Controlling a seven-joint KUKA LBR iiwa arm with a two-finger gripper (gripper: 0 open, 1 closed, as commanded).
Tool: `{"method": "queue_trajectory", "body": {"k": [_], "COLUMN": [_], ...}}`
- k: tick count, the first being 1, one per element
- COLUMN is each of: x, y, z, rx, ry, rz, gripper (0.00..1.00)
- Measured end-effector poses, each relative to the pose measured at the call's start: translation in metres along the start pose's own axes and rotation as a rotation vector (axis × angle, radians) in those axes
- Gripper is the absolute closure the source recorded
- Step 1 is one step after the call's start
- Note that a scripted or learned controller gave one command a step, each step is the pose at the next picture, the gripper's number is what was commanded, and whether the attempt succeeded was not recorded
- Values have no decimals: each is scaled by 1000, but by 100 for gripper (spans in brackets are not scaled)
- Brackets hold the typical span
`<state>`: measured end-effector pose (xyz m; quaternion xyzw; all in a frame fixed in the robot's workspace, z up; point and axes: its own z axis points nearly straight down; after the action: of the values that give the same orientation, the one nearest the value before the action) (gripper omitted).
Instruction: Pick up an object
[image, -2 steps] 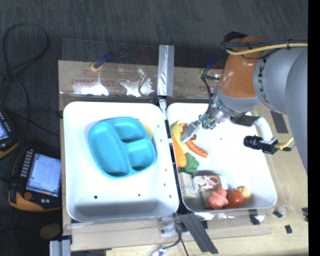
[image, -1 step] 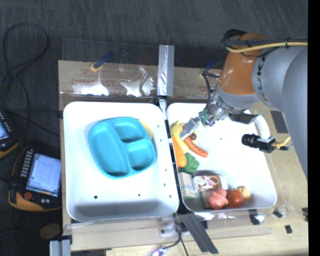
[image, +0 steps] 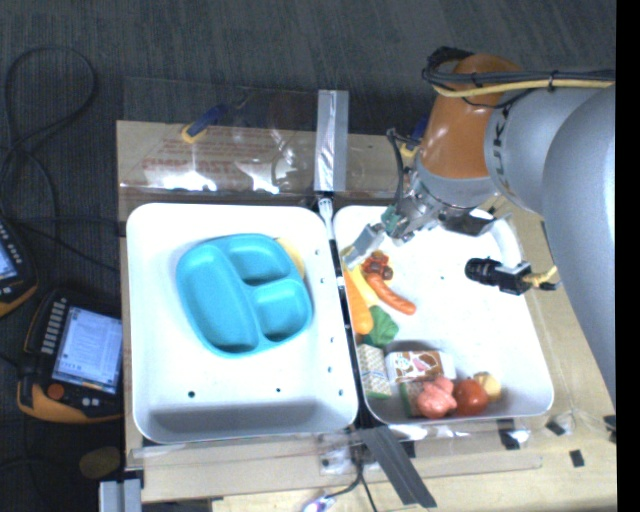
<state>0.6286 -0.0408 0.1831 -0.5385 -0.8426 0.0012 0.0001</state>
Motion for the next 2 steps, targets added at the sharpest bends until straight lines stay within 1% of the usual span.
{"method": "queue_trajectory", "body": {"k": [1, 2], "x": [6, -23], "y": [-8, -32], "z": [0, 0], "rx": [0, 0], "ry": [1, 1], "rz": [86, 165], "gripper": [0, 0]}}
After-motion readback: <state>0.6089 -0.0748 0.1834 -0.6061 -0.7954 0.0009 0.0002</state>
